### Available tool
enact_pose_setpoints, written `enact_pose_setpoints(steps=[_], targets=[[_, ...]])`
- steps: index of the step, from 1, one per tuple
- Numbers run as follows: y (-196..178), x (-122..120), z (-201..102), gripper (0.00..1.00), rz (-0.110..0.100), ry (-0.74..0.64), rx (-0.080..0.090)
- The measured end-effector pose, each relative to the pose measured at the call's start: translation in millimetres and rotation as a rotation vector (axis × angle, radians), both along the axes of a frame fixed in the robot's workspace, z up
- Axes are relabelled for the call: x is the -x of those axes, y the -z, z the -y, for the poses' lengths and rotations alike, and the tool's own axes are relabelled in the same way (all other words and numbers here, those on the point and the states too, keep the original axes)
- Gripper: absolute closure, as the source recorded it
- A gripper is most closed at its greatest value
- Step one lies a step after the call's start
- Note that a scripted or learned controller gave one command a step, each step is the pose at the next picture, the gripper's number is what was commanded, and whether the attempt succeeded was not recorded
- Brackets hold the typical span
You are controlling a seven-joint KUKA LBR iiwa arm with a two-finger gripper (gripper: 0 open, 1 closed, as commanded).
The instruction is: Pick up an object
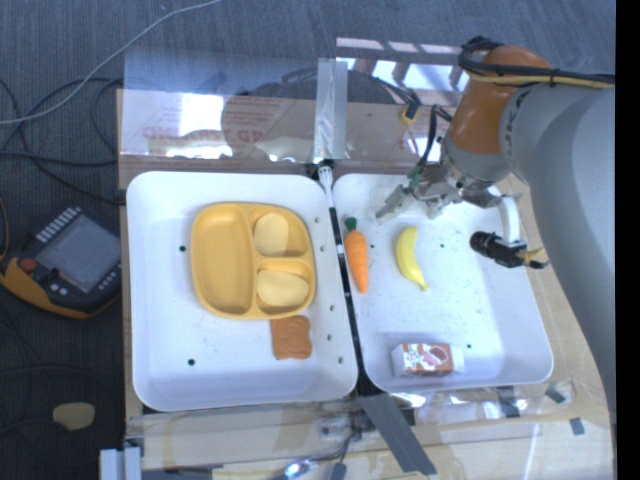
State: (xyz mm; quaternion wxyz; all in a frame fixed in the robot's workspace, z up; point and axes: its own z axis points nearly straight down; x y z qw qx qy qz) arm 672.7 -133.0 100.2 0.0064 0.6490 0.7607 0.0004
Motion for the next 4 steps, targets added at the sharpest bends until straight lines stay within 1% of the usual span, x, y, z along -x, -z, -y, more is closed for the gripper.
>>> enact_pose_setpoints(steps=[1,2,3,4], targets=[[11,53,-9,0.00,-0.001,0.020,-0.004],[0,51,-11,1.00,0.004,0.020,-0.007],[-84,35,-71,1.00,-0.010,-0.001,-0.007],[-133,14,-44,1.00,-0.011,0.043,-0.006]])
